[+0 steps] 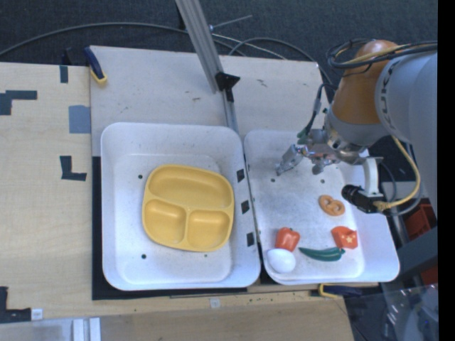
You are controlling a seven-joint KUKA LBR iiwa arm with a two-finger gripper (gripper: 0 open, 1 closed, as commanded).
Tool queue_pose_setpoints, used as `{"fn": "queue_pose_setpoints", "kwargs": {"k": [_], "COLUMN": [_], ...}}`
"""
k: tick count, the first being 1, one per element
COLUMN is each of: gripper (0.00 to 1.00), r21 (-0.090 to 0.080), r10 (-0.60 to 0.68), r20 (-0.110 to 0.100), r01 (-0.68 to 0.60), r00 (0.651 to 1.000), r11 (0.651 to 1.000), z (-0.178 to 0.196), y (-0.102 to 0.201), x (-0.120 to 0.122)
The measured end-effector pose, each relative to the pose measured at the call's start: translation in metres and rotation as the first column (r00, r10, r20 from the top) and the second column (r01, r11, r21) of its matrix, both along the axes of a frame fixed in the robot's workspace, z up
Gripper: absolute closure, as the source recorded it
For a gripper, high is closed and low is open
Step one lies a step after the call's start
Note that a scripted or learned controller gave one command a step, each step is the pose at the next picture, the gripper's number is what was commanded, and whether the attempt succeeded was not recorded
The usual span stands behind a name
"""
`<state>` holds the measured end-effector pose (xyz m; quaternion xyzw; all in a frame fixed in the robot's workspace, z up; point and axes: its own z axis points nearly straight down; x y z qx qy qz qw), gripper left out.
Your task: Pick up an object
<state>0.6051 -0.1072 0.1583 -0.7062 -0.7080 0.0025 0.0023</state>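
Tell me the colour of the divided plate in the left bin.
Yellow. The plate shows plainly in the camera view, lying in the left bin.

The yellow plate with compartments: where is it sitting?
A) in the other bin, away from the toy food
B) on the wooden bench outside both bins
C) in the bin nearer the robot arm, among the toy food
A: the yellow plate lies in the left bin, while the pretzel, peppers and white egg are in the right bin.
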Motion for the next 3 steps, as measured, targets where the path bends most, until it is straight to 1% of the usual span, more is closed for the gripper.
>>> {"fn": "queue_pose_setpoints", "kwargs": {"k": [1,2,3], "gripper": [0.0,1.0,1.0], "r21": [0.0,0.001,0.0], "r10": [-0.001,0.001,-0.001], "r20": [-0.001,0.003,0.011], "r01": [0.001,-0.001,0.001], "r00": [1.0,1.0,1.0], "r11": [1.0,1.0,1.0], "z": [-0.051,-0.038,0.023], "y": [0.002,0.003,-0.001], "x": [-0.011,-0.01,-0.014]}}
